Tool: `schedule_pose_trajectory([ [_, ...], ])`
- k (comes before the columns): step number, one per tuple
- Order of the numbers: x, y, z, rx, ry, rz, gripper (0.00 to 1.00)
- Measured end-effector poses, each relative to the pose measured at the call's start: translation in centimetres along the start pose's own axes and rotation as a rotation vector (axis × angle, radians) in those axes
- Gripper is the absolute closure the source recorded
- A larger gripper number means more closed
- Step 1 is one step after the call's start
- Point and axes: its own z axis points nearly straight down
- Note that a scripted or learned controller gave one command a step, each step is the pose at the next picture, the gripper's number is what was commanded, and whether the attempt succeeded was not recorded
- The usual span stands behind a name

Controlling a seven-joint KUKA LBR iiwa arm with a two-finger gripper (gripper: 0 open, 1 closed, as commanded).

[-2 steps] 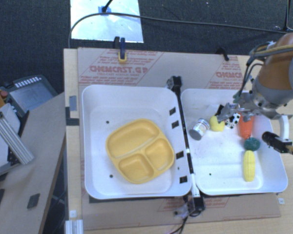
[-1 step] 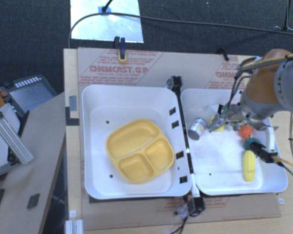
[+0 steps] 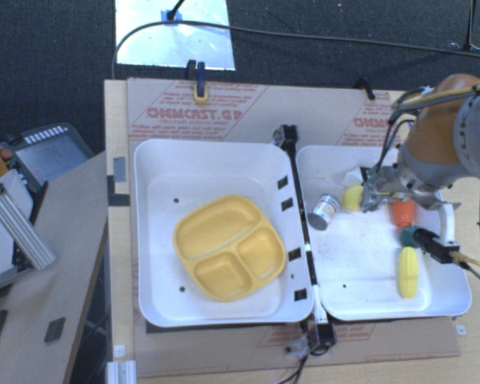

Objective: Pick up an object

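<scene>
Beside tool (image 3: 370,198), perhaps lemon (image 3: 351,198), can (image 3: 325,210), carrot (image 3: 402,213)

arm (image 3: 452,126): cut off at right edge | orange object (image 3: 402,213): partly hidden by wrist

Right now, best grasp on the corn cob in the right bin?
Probably grip the corn cob across its middle, coming straight down. It lies flat on the floor of the right bin, long axis running roughly toward and away from the camera, so the fingers should close across its narrow width. Both long sides look free; the orange piece sits beyond its far end.
</scene>
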Motion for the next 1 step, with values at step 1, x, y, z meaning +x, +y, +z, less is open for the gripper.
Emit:
schedule_pose_trajectory([
  [1, -0.21, 0.09, -4.35, -0.002, 0.0, -0.001, 1.0],
])
